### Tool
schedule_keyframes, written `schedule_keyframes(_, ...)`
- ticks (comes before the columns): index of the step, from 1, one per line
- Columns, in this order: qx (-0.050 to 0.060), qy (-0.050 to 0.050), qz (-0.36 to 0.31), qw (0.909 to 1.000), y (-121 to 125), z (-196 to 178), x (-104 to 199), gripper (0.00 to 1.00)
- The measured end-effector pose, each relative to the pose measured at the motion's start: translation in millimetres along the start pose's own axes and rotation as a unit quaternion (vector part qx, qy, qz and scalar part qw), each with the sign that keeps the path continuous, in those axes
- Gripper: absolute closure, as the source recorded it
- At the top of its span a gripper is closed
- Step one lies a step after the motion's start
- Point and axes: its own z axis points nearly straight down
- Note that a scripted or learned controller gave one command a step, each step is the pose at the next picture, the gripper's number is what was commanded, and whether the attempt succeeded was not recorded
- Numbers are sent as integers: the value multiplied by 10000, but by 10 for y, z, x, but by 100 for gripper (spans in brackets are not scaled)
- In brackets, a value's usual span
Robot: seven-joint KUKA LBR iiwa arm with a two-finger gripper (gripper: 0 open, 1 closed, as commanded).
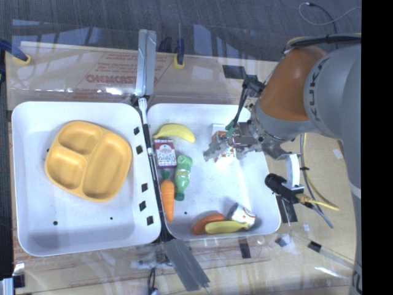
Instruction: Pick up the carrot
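The gripper hangs over the upper right part of the right bin; whether it is apart or together cannot be told. Left of it stand a small red carton and a green bottle. The carrot lies lower left, well apart, along the bin's left wall.

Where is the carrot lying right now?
The carrot lies in the right bin, by its left wall, just left of the green bottle and below the red carton.
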Motion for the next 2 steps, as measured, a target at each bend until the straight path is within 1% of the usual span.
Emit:
schedule_keyframes(1,-12,-11,-234,9997,343,133,888,0)
schedule_keyframes(2,-2,-8,-262,9997,-88,234,288,0)
